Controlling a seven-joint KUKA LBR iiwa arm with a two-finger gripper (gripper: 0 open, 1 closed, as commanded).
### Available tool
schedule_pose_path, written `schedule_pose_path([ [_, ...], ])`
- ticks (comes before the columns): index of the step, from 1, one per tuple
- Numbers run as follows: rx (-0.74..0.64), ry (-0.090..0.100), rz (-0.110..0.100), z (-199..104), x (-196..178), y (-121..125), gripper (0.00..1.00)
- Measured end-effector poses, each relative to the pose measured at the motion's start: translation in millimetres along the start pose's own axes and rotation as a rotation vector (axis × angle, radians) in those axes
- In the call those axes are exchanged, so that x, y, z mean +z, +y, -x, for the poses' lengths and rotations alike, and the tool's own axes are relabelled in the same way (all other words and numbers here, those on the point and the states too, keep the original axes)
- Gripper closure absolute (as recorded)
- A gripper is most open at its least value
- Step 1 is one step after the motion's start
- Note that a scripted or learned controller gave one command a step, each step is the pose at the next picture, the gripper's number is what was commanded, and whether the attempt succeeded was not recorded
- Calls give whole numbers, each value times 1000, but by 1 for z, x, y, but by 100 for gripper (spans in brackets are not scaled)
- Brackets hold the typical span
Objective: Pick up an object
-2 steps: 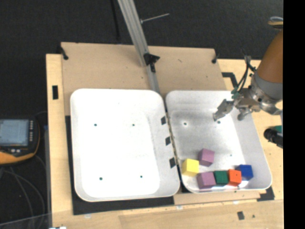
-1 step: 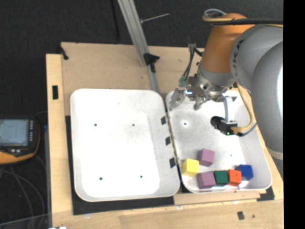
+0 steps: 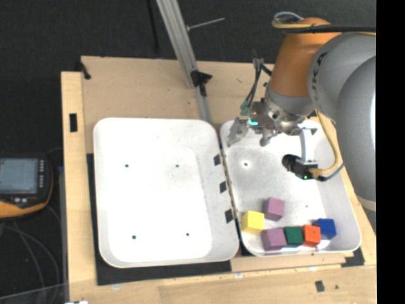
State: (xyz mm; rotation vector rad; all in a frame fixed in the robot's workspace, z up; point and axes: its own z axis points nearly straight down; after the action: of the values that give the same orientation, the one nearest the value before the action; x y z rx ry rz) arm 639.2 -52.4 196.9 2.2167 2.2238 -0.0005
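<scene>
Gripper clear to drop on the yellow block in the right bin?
Probably yes. The yellow block has open space above and on its left; one purple block sits close by. The gripper hovers over the bin's far end.

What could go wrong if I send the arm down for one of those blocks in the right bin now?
1. The blocks sit packed along the right bin's near rim: purple block, green block, orange block and blue block are touching or nearly so, so fingers may not fit between them.
2. The gripper hangs at the bin's far end, well away from them.
3. The dangling cable could snag.
</scene>
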Motion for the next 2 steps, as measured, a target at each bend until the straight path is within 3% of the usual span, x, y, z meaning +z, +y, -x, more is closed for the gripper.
schedule_pose_path([
  [2, -2, -1, -1, 0, 0, 0, 0],
])
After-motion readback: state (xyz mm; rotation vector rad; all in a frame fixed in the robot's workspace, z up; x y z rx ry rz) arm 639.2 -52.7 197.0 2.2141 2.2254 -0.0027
